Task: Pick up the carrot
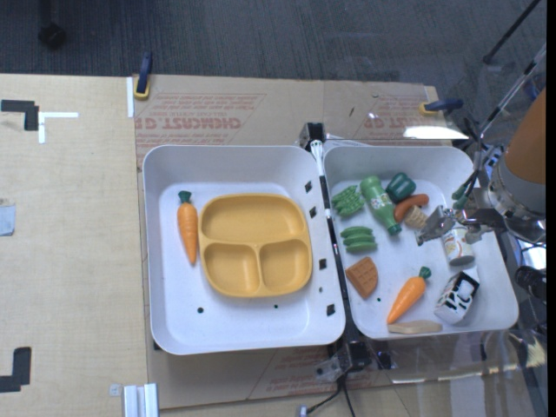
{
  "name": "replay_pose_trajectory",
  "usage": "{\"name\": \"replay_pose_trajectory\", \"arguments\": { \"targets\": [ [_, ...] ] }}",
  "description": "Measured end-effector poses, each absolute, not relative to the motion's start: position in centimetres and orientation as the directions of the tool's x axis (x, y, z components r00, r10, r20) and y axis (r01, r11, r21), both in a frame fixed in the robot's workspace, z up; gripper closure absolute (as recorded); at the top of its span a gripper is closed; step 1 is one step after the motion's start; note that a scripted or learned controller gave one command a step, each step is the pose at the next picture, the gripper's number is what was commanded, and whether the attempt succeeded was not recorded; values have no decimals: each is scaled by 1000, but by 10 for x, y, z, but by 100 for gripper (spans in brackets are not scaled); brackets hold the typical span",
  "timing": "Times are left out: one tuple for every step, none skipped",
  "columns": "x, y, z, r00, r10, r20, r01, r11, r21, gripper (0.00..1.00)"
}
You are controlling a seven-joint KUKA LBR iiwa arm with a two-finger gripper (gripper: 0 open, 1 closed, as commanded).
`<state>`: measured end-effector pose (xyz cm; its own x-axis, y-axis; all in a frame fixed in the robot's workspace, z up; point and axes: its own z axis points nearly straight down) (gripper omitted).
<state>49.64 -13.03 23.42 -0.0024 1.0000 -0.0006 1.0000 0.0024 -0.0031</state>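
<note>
Two carrots lie in view. One orange carrot (187, 226) with a green top rests in the left bin (165, 311), just left of a yellow divided plate (256, 243). The other carrot (407, 294) lies at a slant in the right bin (486, 320), near its front, green top pointing up and right. My gripper (439, 225) hangs over the right bin's right-hand side, above and to the right of that carrot and apart from it. Nothing shows held in it.
The right bin also holds a green bottle (380, 202), a green pepper (400, 185), a red sausage (411, 207), green pods (357, 237), a brown wedge (363, 276), a black-and-white carton (456, 295), a small can (453, 248) and a beige stick (414, 327).
</note>
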Motion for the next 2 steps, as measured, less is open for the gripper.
{"name": "replay_pose_trajectory", "arguments": {
  "targets": [
    [479, -145, 91, -79, 997, 0, 997, 79, 1, 0],
    [481, -146, 100, -72, 997, 0, 997, 72, 3, 100]
  ]
}}
